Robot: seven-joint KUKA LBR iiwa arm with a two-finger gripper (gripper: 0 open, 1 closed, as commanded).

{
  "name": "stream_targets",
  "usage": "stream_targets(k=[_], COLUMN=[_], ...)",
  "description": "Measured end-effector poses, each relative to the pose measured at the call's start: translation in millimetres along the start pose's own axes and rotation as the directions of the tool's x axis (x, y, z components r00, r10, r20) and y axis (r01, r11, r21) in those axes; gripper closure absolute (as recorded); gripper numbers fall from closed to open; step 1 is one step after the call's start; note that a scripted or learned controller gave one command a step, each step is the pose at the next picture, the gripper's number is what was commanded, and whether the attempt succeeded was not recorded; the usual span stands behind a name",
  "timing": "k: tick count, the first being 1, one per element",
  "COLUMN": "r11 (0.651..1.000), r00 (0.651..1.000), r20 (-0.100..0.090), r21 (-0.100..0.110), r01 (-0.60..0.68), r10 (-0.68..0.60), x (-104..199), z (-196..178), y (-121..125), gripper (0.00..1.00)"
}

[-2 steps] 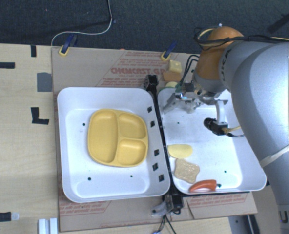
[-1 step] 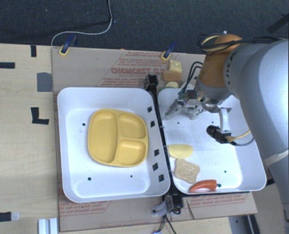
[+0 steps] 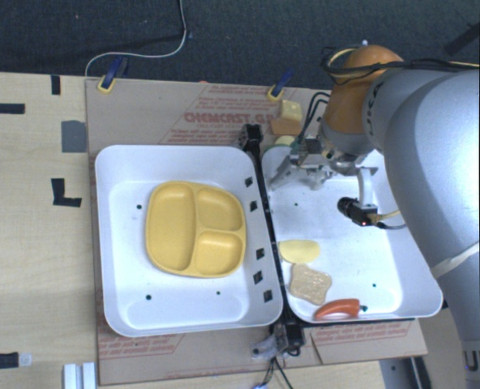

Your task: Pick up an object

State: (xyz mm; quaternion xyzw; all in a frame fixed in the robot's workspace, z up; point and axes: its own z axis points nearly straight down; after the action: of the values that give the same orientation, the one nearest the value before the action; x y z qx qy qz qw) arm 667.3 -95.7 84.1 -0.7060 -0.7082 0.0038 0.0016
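On my feed the desk (image 3: pixel 29 217) is pale wood with black tape marks, and a brown cardboard sheet (image 3: pixel 216 116) with red print lies on it under two white bins side by side, the left bin (image 3: pixel 118 298) and the right bin (image 3: pixel 402 294), which meet along a seam fitted with black clips (image 3: pixel 260 254). I see blue clamps (image 3: pixel 113 71) at the cardboard's far edge and a white cable (image 3: pixel 171 47) curling over the dark floor (image 3: pixel 248 14) beyond.
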Motion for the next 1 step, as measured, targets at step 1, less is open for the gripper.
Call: stream_targets(k=[1], r11=[1.0], r00=[1.0], r20=[-0.001], r21=[-0.005], r01=[-0.002], r10=[0.002], x=[0.5], z=[-10.1], y=[0.3], gripper=[1.0])
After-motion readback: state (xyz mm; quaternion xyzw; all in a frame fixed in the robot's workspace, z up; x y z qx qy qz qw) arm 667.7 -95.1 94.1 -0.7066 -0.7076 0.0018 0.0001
